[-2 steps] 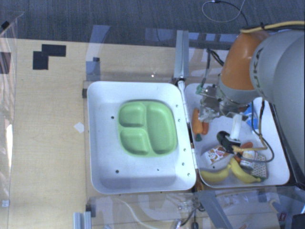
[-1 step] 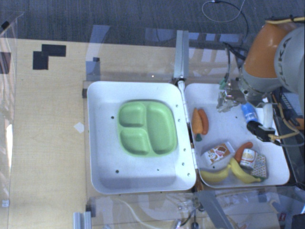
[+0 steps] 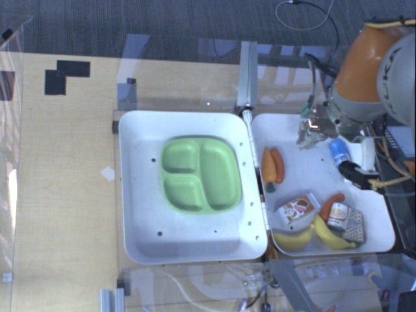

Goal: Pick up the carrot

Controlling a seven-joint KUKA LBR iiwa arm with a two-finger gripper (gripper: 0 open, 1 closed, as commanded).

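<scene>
Bananas (image 3: pixel 312 236), two of them, curve along the near wall of the right bin (image 3: pixel 383 239), well below the gripper (image 3: pixel 310 134). Just above them lie a small white packet (image 3: pixel 297 210) with red and orange print (its writing too small to read) and a little can (image 3: pixel 338 216) with a red label, equally unreadable. The gripper hangs over the far part of the same bin, holding nothing; whether it is open or closed I cannot tell. The carrot (image 3: pixel 272 165) lies down and to its left, close against the bin's left wall, apart from it. A blue bottle (image 3: pixel 338 152) sits just to its right. Farther left, the left bin (image 3: pixel 130 194) holds a green divided plate (image 3: pixel 199 174).
</scene>
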